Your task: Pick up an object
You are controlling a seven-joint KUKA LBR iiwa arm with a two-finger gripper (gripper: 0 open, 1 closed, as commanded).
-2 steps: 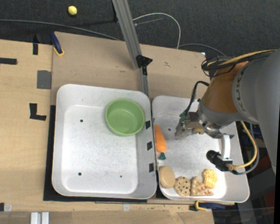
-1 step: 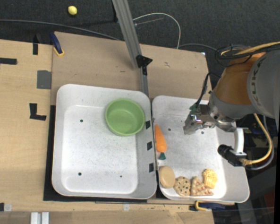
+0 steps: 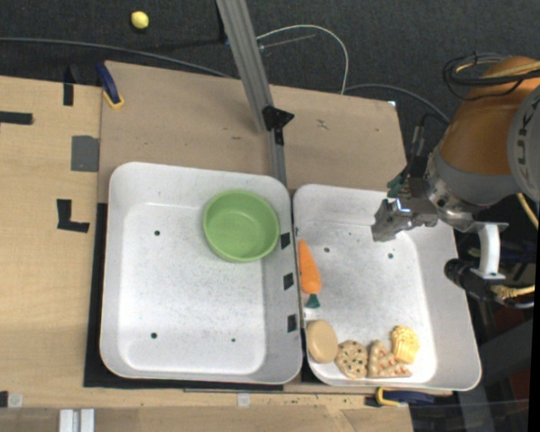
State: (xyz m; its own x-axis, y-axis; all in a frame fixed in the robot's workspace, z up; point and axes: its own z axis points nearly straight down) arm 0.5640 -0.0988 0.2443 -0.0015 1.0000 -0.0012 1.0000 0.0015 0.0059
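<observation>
Near edge of the right bin (image 3: 448, 294) holds a row of small items: a tan rounded piece (image 3: 321, 341) like a bread roll or potato at the near left corner, a cookie-like disc with dark spots (image 3: 352, 358) just beside it, a pinkish-tan lumpy piece (image 3: 382, 362) next, hard to name at this size, and a yellow corn-like piece (image 3: 404, 343) touching its far right side. An orange carrot (image 3: 310, 269) with a small green end lies along the right bin's left wall, farther back, pointing lengthwise near-to-far. Left bin (image 3: 139, 276) sits touching the right bin; a green bowl (image 3: 241, 225) stands upright in its far right part. Gripper (image 3: 388, 220) hangs over the far middle of the right bin, well apart from the carrot and the near row, nothing seen between the fingers; whether they are apart or together cannot be told from this slant. Grey arm with orange band (image 3: 495, 124) reaches in from the right. Wooden worktop (image 3: 34, 196) beyond, with a slanted metal pole (image 3: 248, 54) and a small yellow ball (image 3: 140, 19) on the dark floor at far left.
</observation>
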